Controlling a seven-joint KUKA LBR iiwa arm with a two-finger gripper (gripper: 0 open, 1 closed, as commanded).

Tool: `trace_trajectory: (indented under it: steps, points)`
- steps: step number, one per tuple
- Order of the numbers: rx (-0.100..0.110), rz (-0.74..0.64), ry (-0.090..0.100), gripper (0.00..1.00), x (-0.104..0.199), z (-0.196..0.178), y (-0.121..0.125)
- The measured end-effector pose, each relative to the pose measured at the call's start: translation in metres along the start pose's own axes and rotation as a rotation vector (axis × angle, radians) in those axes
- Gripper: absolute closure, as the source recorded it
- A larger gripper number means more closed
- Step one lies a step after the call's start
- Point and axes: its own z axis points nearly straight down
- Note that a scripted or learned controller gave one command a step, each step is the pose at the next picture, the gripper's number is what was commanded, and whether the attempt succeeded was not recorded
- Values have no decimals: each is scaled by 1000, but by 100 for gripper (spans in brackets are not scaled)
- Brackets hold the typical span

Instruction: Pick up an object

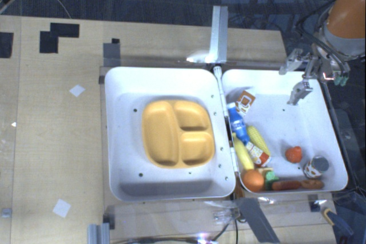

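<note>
Gripper (303,80) hovers over right bin (286,91) far corner, jaws parted, nothing held; toys (254,148) crowd near-left side, yellow tray (177,132) fills left bin (123,123).

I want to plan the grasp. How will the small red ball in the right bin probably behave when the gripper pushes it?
The red ball looks round, so it would probably roll. It lies apart on bare floor of the right bin, so little would stop it. It is small and likely light.

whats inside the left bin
The left bin holds a yellow divided tray, lying flat near its middle. White floor shows all around it. Whatever might lie beneath the tray is covered and cannot be seen.
</note>
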Motion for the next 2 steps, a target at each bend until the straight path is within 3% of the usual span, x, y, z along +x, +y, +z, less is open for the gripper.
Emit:
trace_trajectory:
  steps: [1, 2]
  points:
    - [2, -82, -3, 0, 7, 128, -43]
    - [1, -84, -2, 0, 7, 128, -41]
